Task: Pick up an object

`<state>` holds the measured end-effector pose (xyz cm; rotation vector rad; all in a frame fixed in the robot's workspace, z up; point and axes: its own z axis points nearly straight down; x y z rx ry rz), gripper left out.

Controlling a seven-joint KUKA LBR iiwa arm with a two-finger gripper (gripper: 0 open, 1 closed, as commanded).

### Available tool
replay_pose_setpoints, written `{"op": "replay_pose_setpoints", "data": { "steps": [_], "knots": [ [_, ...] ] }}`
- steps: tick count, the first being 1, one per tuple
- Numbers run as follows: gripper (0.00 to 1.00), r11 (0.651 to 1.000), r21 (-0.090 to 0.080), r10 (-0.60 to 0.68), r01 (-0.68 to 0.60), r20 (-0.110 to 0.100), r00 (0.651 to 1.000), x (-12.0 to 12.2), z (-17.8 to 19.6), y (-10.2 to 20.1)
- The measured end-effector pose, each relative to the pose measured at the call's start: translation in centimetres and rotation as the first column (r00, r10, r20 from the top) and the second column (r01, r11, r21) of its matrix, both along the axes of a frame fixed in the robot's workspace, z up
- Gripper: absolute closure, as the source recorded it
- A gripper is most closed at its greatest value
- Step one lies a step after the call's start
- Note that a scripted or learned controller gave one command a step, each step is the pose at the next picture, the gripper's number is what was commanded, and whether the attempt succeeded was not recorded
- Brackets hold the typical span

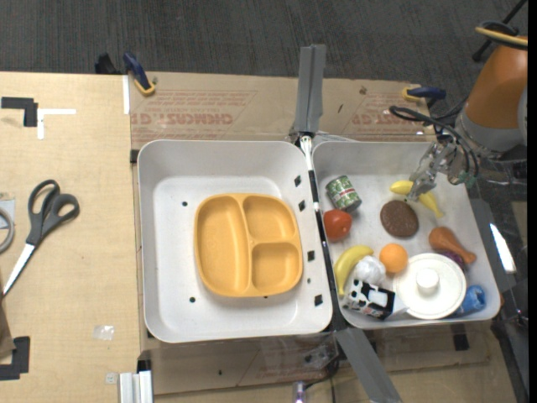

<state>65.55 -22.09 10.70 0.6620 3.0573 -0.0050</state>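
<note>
A: Gripper [425, 177] is down over the right bin [487, 225], near its back right corner, right at a small yellow piece [417, 193] lying there.

B: Holding it?

A: Can't tell. The metal tip meets the yellow piece, but the grip itself is too small and cluttered to read.

B: What's beside it?

A: A brown disc [399, 218] just in front, a green can [342, 192] toward the bin's left wall, a red tomato [337, 224] touching that wall. Further forward, a banana [347, 264], an orange [393, 258], a drumstick [450, 244] by the right wall.

B: And the front edge?

A: A white lid [430, 285], a black-and-white toy [369, 295] left of it, something blue [475, 298] in the front right corner.

B: Other bin?

A: The left bin [159, 250] carries a yellow divided plate [248, 244] at its middle. Scissors [40, 217] lie on the bench [67, 309], well to the left.
</note>
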Motion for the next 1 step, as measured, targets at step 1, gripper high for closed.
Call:
{"op": "replay_pose_setpoints", "data": {
  "steps": [1],
  "knots": [
    [1.0,0.998,0.005,-0.067,0.067,-0.008,0.998,-1.93,12.86,3.08]
  ]
}}
